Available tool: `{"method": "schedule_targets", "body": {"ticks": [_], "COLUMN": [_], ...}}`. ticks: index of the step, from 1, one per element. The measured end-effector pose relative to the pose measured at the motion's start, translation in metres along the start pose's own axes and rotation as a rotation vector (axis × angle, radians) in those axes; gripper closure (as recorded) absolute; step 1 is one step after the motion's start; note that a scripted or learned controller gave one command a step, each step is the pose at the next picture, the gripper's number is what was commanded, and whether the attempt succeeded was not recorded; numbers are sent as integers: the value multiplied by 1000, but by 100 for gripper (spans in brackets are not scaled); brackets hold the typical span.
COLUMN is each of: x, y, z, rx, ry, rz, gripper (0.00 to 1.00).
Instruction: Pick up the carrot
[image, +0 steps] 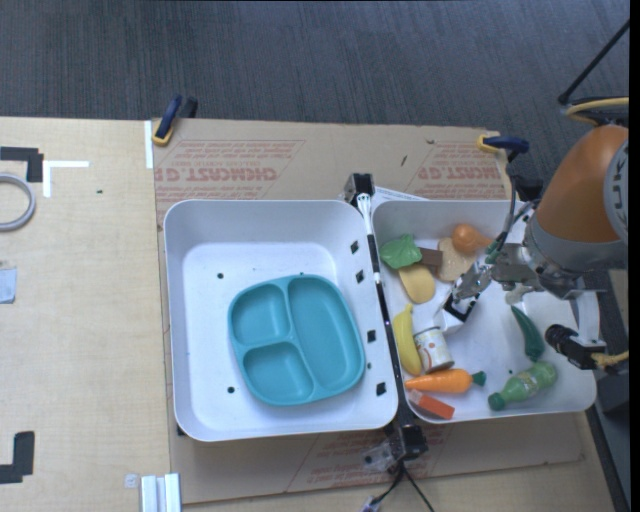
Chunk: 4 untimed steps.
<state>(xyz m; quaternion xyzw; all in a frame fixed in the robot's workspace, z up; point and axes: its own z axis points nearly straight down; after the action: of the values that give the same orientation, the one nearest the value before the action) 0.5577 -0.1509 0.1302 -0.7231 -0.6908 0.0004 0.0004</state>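
On the left, one bin (200, 300) holds one teal tray (295, 340) with three compartments. Just right of it, the second bin (490, 370) carries the clutter: one green piece (400, 251), one pale yellow piece (418, 285), one banana (403, 340), one small can (433, 350), one carrot (440, 381), one red piece (433, 405) just below it, one orange (465, 238), one dark green pepper (527, 333) and one green bottle (522, 386).

The carrot lies flat near the front wall, pointing left to right, with its green stub at the right end. The can stands just above it, and the red piece is nearly touching its underside. It looks like a plastic toy: light, stiff, smooth and tapered, so it could slip out toward its thin end. The thick middle, taken across its width, seems the safest hold, though the neighbours leave little room for fingers.

Further right, the gripper (468, 292) hangs above the bin's middle, up from the carrot and apart from it. I cannot tell how wide it stands.
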Motion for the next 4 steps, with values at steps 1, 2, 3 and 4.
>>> {"method": "schedule_targets", "body": {"ticks": [1,2,3,4], "x": [-2,17,23,29], "y": [-75,-71,-68,-67], "z": [19,26,24,23], "rx": [-16,-38,-50,-52], "ry": [-1,-19,-40,-43], "rz": [81,-184,-391,-533], "gripper": [0,0,0,0]}}
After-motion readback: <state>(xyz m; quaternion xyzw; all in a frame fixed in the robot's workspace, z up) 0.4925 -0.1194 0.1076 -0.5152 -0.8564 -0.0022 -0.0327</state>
